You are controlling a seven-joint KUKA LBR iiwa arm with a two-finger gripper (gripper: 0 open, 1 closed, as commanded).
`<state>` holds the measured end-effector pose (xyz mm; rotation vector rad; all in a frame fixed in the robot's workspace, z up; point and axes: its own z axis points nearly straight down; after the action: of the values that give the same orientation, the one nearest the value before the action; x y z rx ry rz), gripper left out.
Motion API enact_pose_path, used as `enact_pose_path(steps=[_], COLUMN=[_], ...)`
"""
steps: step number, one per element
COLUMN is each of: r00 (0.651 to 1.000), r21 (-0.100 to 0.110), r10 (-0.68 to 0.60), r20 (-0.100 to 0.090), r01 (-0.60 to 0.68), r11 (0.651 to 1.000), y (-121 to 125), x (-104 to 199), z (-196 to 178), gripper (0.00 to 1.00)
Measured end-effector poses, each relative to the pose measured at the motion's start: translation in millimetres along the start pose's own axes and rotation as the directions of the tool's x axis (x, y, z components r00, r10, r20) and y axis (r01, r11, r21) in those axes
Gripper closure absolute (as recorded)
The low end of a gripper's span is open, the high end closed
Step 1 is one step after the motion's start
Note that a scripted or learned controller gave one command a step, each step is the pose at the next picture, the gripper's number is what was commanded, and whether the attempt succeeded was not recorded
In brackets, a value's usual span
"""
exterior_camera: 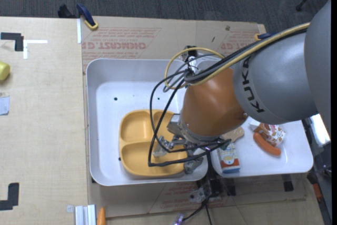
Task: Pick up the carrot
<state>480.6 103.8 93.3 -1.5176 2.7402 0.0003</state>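
An orange-red elongated item [266, 145], possibly the carrot, lies in the right bin [295, 165] beside a red-and-white packet [273, 133]. My gripper [177, 154] hangs below the orange wrist band, low over the yellow divided plate [136, 134] in the left bin [102, 113]. It is well to the left of the orange-red item. The arm's body hides the plate's right side and the strip where the two bins meet. I see nothing held at the gripper.
A small blue-and-white carton [229, 158] stands in the right bin near its left wall, with a tan flat piece [237, 134] just above it. Cables loop around the wrist. A yellow object [3, 71] lies at the bench's far left.
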Motion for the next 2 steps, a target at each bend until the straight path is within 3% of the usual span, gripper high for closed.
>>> enact_pose_path(steps=[1, 2], r00=[1.000, 0.998], r21=[-0.005, -0.001], r10=[0.002, -0.057], r20=[-0.012, -0.011], r01=[-0.002, 0.057], r11=[1.000, 0.998], y=[-1, 21], x=[3, -32], z=[-6, 0], gripper=[1.00, 1.00])
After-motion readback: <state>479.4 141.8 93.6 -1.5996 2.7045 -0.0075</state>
